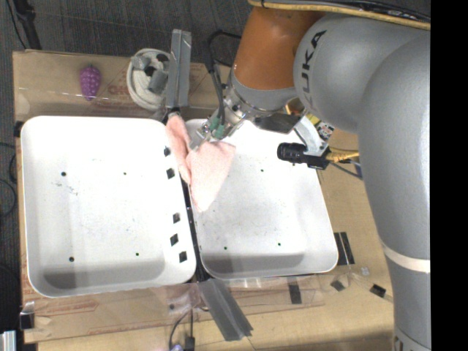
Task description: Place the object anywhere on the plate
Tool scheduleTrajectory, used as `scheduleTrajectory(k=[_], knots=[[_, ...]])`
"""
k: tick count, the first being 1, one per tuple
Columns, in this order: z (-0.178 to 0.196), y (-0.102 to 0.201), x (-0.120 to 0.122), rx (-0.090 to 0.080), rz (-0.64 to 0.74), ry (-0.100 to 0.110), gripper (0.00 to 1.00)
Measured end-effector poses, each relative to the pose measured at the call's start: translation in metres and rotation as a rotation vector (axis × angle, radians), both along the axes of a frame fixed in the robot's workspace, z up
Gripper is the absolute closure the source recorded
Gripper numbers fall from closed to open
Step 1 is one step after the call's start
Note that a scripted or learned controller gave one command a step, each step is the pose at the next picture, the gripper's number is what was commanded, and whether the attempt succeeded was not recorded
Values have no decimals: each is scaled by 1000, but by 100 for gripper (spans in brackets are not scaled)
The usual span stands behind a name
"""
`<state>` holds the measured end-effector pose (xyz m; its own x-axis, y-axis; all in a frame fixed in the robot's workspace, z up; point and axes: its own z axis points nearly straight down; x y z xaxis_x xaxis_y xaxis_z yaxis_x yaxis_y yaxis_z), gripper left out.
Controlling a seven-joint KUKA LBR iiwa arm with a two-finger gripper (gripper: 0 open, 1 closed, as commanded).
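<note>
The landmark is the raised seam where the two shallow white plastic bins meet. Nearest the camera, a grey metal bracket juts from the bench just below the seam's near end; left of the seam the left bin lies wide and bare apart from a few dark specks and four small black tabs along its seam-side edge; right of the seam the right bin has open floor across its near and right portions. Toward the seam's far end a soft pink cloth drapes over the seam, mostly in the right bin, one fold lapping the left bin's rim. The gripper of the grey arm with the orange band sits at the cloth's far edge, touching it; whether its fingers are parted or closed on the cloth I cannot tell. Beyond the seam's far end, on the bench, stand a white coiled ring and, farther left, a small purple grape-like object.
</note>
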<state>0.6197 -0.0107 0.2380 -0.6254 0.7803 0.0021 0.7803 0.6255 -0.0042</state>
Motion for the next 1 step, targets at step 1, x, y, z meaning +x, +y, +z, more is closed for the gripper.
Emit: scheduleTrajectory(k=[1], knots=[[-11, 49, 8, 1, 403, 0, 100]])
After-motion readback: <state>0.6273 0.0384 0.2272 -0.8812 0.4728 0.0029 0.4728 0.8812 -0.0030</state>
